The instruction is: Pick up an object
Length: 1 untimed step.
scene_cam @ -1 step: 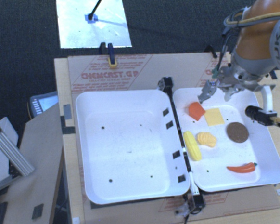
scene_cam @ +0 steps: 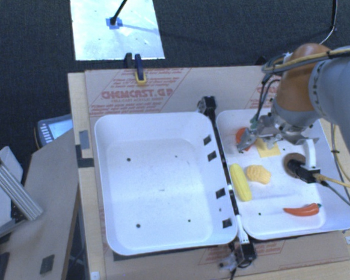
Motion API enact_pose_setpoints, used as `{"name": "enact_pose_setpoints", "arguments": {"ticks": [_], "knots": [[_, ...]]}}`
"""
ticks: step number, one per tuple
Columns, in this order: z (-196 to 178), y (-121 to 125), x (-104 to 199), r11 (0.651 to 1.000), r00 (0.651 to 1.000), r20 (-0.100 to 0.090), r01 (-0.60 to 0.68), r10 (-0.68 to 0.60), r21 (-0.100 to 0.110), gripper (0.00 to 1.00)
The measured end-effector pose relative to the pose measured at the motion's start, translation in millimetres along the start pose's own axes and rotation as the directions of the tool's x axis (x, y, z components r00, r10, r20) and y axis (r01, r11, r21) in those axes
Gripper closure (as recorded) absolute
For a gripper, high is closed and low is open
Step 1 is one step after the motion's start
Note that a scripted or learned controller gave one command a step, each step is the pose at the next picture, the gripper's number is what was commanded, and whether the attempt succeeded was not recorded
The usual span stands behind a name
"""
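**Operator:** Where does the arm stand, and what should I worry about?

**Clerk:** Item: gripper (scene_cam: 251,137), low over the far left part of the right bin (scene_cam: 343,213), above a red-orange piece (scene_cam: 241,135) and a flat yellow square (scene_cam: 269,151). You cannot tell from this slanted view how far its fingers are spread, nor whether anything sits between them; treat the pick as unconfirmed. Risks, as I judge them: the red-orange piece lies close to the bin wall, so your fingers may strike the rim or nudge it aside. The yellow square lies flat and may slide away. A dark cable (scene_cam: 332,181) trails across the bin floor and could snag.

**Operator:** And the count?

**Clerk:** Bins, white: two; the left bin (scene_cam: 160,186) alongside. In the right bin, you have: one corn cob (scene_cam: 240,182) along the left wall; one lumpy yellow-orange item (scene_cam: 258,173) just beside it; one red chili pepper (scene_cam: 302,210) near the front; one brown round thing (scene_cam: 294,162), partly hidden by the arm; one yellow square; one red-orange piece.
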<state>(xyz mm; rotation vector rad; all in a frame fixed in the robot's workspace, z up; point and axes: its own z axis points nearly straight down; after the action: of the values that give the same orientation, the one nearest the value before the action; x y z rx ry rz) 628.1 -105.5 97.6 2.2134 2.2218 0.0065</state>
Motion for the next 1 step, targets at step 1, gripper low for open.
{"name": "enact_pose_setpoints", "arguments": {"ticks": [1], "knots": [[-8.2,-0.5,-0.4,1.0,1.0,0.0,-0.002,0.002,0.003,1.0]]}}
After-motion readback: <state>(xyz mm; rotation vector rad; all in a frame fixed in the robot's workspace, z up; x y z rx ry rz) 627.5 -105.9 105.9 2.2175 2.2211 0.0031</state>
